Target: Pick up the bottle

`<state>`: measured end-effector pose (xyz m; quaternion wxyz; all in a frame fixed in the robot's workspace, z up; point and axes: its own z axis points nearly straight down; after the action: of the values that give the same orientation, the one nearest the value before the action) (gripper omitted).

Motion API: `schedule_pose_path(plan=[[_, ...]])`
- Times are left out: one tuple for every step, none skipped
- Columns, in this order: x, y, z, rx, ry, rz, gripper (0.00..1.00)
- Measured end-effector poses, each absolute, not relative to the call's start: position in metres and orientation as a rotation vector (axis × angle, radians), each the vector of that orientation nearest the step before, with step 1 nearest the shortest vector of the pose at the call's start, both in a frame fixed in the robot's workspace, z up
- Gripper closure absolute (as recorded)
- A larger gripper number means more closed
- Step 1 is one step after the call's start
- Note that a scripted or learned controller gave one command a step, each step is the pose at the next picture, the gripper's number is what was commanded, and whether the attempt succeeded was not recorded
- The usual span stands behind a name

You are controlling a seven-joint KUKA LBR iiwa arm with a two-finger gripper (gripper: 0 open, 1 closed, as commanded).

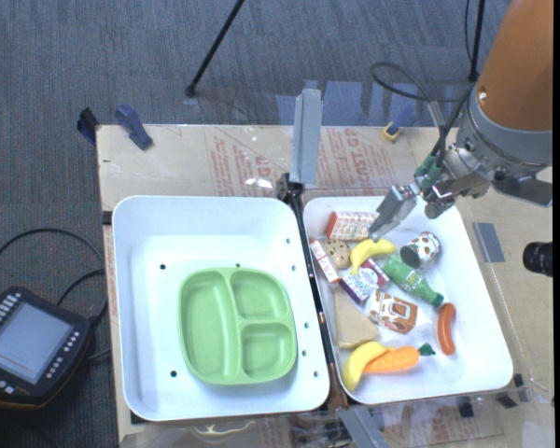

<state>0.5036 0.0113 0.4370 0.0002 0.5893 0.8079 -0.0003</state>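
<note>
Bottle [413,281] position was noted in the right bin [497,343], lying on its side, tilted from upper left to lower right, near the bin's middle. It was green, with a darker cap end toward the lower right and a pale label patch near its upper end. It was not between the jaws.

The jaws [389,217] were seen above the upper part of the right bin, pointed down and to the left, their tip just over the upper yellow banana [370,251]. Whether they were open or closed could not be told, and nothing could be made out between them.

One bottle was counted. Two yellow bananas were seen: the one under the jaws and another [357,362] at the bin's lower edge, touching one orange carrot [392,359]. One red sausage [446,329] lay to the right of the bottle's cap end. One round dark-and-white can [423,247] lay just above the bottle. One red-and-white carton [352,224] was seen at the top of the bin, one cookie [336,251] below it, and one small printed box [394,313] just below the bottle.

Two white bins were counted, side by side on the tabletop [215,161]. The left bin [145,231] held one green divided tray [238,324] with three compartments.
</note>
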Motion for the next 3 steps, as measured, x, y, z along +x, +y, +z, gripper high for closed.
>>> schedule_pose_path(plan=[[0.481,0.07,0.437,1.789,2.584,-0.003,0.0],[0.52,0.078,0.436,1.858,2.535,-0.004,0.0],[0.5,0.175,0.436,1.692,2.649,-0.003,0.0]])
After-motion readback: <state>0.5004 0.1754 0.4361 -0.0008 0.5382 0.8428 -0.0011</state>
